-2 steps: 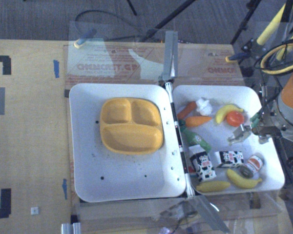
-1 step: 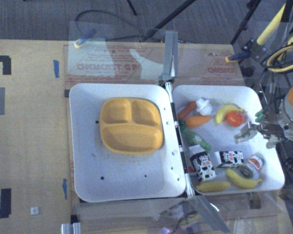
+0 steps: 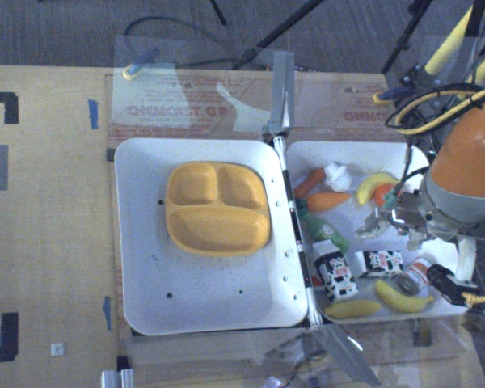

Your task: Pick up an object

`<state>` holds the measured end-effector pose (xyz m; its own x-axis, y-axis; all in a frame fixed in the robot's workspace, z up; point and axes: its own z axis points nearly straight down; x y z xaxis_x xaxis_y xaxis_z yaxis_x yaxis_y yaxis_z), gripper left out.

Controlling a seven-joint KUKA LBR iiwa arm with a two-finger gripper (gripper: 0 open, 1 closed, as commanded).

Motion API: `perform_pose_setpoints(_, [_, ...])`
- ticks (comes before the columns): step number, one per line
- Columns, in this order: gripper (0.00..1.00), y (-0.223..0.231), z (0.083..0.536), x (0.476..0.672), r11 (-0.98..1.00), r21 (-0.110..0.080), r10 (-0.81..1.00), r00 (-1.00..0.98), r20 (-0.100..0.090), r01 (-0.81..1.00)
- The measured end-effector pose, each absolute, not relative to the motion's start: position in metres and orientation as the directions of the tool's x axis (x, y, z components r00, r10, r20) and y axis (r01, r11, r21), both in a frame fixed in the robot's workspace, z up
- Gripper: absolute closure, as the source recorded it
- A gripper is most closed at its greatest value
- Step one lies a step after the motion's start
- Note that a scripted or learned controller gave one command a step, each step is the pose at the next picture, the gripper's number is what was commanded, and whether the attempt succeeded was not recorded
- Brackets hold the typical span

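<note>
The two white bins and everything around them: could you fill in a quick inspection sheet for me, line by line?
Surface: wooden bench bearing a left bin and a right bin, side by side.
Job's things: right bin holds a carrot, bananas, two black-and-white toy cows and other small toys.
Clutter: yellow divided plate, alone in the left bin.
Grippers: gripper over the right bin, above the toys; nothing visibly between its fingers.
Cables: yellow and black cables looped above the arm; a dark cable on the floor behind the bench.
Surroundings: grey floor, tripod legs, blue tape marks on the bench.
</note>
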<state>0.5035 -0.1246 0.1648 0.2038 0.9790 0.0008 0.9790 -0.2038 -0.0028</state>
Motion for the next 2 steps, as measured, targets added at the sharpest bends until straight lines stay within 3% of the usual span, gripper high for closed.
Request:
perform_pose_setpoints(1, [0.00,-0.130,0.098,0.498,-0.068,0.002,0.998,0.068,-0.001,0.998])
perform_pose_setpoints(2, [0.00,-0.142,0.086,0.623,0.014,0.001,1.000,-0.014,0.000,1.000])
